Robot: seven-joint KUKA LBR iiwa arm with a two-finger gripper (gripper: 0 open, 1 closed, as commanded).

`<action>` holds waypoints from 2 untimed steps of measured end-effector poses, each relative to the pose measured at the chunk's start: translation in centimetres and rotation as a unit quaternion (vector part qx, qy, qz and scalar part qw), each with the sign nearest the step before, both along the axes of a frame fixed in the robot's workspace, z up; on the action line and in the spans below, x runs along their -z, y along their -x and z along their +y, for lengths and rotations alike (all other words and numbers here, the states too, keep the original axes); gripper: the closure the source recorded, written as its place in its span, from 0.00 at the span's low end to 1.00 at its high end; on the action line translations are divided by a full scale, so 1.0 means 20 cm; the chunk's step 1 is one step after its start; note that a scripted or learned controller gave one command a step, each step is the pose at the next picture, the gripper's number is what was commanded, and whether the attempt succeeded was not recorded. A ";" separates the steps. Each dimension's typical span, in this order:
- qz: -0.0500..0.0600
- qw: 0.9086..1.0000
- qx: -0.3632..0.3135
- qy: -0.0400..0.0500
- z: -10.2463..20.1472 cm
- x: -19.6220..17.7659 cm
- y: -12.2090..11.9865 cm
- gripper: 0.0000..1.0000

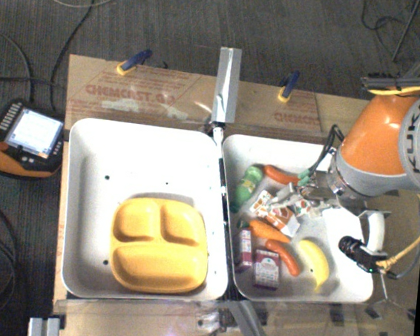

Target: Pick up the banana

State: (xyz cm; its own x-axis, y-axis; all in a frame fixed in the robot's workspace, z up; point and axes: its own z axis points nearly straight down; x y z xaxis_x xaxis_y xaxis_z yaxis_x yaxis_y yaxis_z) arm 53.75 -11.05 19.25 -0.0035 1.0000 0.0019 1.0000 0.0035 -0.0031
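We see the banana [315, 262], short, yellow and curved, lying near the front edge of the right bin [346, 293], just beside a red sausage [283, 256]. The gripper [308, 189] hangs near the bin's back edge, well apart from the banana

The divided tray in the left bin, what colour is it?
Yellow: the divided tray shows plainly in the camera view.
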 end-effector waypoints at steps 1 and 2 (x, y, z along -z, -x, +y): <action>0.000 1.000 0.000 0.000 0.00 0.00 0.00 0.00; 0.000 1.000 0.000 0.000 0.00 0.00 0.00 0.00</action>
State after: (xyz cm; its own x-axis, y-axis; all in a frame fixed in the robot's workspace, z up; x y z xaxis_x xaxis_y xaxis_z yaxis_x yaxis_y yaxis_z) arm 53.75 -11.05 19.25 -0.0035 1.0000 0.0018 1.0000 0.0035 -0.0031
